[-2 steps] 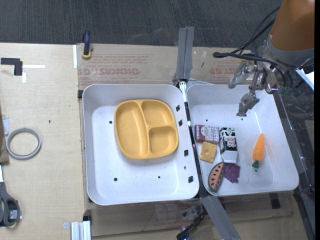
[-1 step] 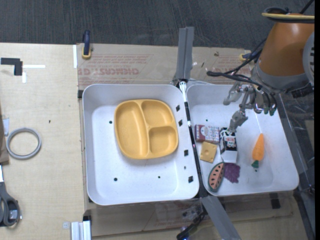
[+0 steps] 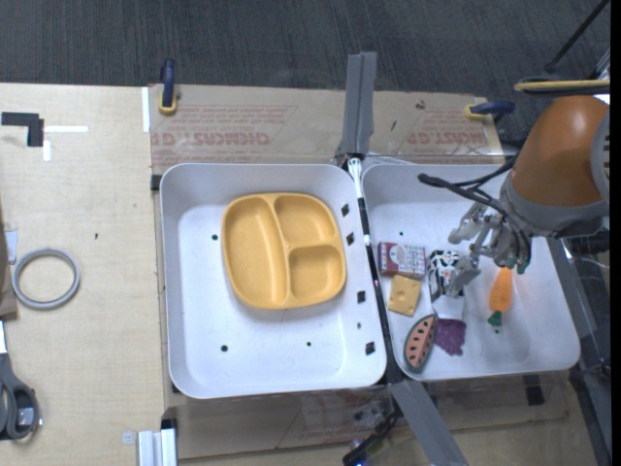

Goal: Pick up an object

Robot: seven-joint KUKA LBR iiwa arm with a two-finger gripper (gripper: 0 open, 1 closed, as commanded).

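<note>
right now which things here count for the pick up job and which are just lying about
For the job:
gripper
carrot
watermelon slice
purple toy
cracker
black and white toy
red packet
right bin

Lying about:
yellow plate
left bin
tape roll
scissors

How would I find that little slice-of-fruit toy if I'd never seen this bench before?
Look at the right white bin, the one the arm reaches into. Go to its near left corner, by the divider between the bins. The watermelon slice lies there beside a purple toy: it alone is a red half-moon with dark seeds and a green rind.
</note>
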